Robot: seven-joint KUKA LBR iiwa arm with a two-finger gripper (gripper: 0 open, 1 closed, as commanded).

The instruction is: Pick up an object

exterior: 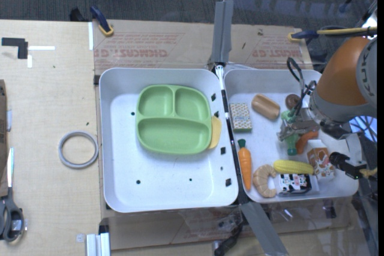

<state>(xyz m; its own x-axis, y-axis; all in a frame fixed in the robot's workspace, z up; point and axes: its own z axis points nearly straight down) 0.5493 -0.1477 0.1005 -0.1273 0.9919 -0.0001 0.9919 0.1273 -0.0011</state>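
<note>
The grey arm with the orange band (pixel 347 78) reaches in from the right and hangs over the right-hand shallow white bin (pixel 273 84), with the gripper (pixel 292 130) low among the items near the bin's right side. Whether the fingers are spread or closed cannot be told; the metal parts there blur into the clutter. Directly beneath or against the gripper lies a small green piece (pixel 292 142) and, just beside it, an orange-red rounded toy (pixel 307 136); either may be the intended target, but nothing is seen clamped and nothing is lifted clear of the bin floor. Other candidates rest in the same bin: a tan bread-roll-shaped toy (pixel 266 106), a speckled rectangular sponge-like block (pixel 241 116), an orange plastic carrot with a green top (pixel 245 167), a curled croissant toy (pixel 264 181), a yellow corn cob (pixel 293 166) and a small printed carton (pixel 321 163). The left-hand white bin (pixel 114 147) holds a green divided plastic plate (pixel 174 119) with a yellow piece (pixel 215 132) tucked at its right edge. On the bench (pixel 42 111) to the left lie a grey tape ring (pixel 78 148) and scissors (pixel 11 216). Assessment: the approach appears complete and the descent made; the grasp is unconfirmed, and the lift remains to be done.
</note>
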